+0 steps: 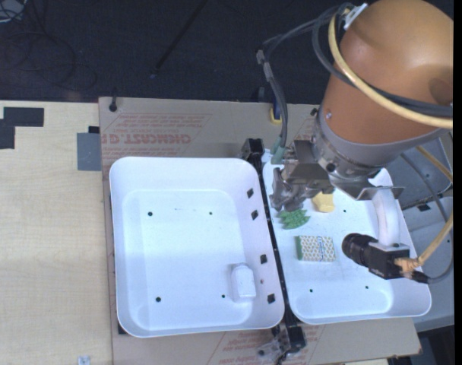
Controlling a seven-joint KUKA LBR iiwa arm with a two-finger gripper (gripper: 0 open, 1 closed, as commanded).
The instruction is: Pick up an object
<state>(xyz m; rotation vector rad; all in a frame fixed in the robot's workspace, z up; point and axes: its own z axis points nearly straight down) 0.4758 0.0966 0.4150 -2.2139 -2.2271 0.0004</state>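
Within the right bin [413, 303], the gripper [286, 201] hangs directly above a green leafy object [294, 219], which lies just toward six o'clock; finger opening cannot be determined.

- Your arm [383, 74] reaches in from the right, its broad orange band nearest the camera and the grey wrist below it.
- Your gripper [286, 198] points downward over the right bin's upper left area.
- Cables loop from the arm's upper side down toward the wrist.
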